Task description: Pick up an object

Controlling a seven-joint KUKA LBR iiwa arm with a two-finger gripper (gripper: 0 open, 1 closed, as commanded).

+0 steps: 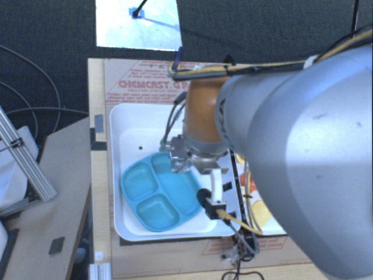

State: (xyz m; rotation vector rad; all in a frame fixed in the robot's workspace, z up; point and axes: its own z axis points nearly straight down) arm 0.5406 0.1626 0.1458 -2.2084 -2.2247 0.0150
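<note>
The grey arm (303,133) reaches in from the right, its orange band (201,112) above the wrist (195,153), which points down over the left bin's right side.

The arm (303,139) is a bulky, smooth grey casing with a rounded orange band (201,112) above the wrist. Yellow and black cables (233,69) run along its top, and thin dark wires loop beside the band down to a metallic wrist flange (195,153).

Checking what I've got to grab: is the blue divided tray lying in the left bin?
Yes, the blue divided tray lies flat on the floor of the left bin, beside the arm's wrist.
</note>
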